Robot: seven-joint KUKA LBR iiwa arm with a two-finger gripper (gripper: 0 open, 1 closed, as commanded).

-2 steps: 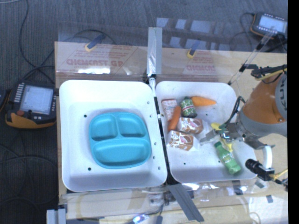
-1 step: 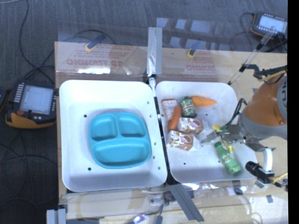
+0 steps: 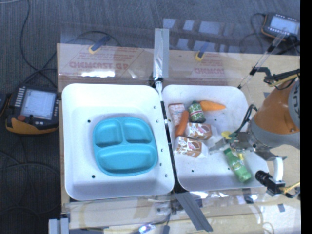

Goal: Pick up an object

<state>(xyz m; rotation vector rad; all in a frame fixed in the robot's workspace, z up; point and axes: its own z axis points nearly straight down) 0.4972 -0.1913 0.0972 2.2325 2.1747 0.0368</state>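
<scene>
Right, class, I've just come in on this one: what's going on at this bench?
A grey robot arm with an orange band reaches from the right into the right-hand white bin, which holds small grocery items. Its gripper sits low beside a green bottle lying near the bin's front right; nothing is visibly held. Two carrots, a green can and packets lie further left. The left bin holds a blue divided tray.

Right bin: green bottle (image 3: pixel 237 165) lying flat near front right; two carrots (image 3: pixel 212 106), green can (image 3: pixel 196 112), three snack packets (image 3: pixel 188 146) clustered at left-back.
</scene>
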